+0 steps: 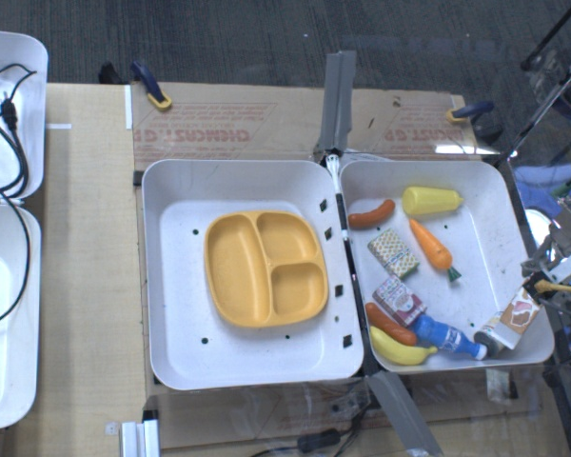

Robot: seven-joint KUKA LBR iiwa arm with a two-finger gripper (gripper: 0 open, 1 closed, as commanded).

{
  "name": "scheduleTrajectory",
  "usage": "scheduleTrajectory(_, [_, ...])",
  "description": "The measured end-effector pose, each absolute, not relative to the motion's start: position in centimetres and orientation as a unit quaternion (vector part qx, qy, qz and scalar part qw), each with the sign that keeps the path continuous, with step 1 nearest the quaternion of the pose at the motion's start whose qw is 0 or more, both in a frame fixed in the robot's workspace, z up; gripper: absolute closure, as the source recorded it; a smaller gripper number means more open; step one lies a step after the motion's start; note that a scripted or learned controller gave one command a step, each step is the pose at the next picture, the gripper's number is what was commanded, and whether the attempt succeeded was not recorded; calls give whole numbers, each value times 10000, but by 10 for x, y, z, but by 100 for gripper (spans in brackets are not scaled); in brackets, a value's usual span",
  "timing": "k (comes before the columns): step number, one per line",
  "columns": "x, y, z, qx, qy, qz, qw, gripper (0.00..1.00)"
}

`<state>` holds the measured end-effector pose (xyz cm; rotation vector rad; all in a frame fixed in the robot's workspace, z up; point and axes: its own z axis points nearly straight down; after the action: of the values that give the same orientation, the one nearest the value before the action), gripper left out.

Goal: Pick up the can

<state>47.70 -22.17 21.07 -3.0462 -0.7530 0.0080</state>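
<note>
yellow tray (265, 267) left bin | carrot (431, 245), banana (401, 348) right bin

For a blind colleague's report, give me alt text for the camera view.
Two white bins sit side by side on a bench. The left bin holds a yellow divided plate; the right bin holds toy food: sausages, a carrot, a banana, a blue bottle, small boxes and a carton.

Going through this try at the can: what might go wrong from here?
1. The can seems to lie on its side in the right bin, so a touch might roll it away.
2. It is crowded: a sausage lies against it, with a blue bottle and a box close by. A grasp could catch or shove a neighbour instead.
</note>
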Motion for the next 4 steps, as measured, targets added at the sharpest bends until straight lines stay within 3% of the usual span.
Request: scheduleTrajectory(4, [478,-223,241,-9704,-2412,96,49,100])
